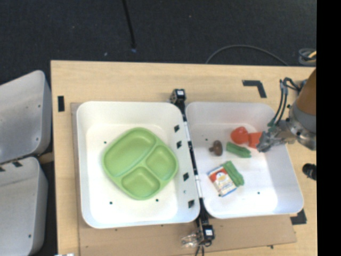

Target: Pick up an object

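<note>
My gripper (265, 143) hangs low over the right side of the right bin (277, 196), with the arm reaching in from the right. Just left of its tip lies a red object (242, 136), close to or touching it. A green oblong piece (238, 150) lies below the red one. A small brown object (216, 148) sits further left. Toward the bin's front lie a small red and white packet (221, 181) and a green strip (234, 173) beside it. Nothing is visibly lifted.
The left bin (96, 207) holds a green divided plate (139, 162) with three compartments. A black-clipped divider (186, 153) separates the two bins. Cables run over the bench near the arm at the right (285, 89).
</note>
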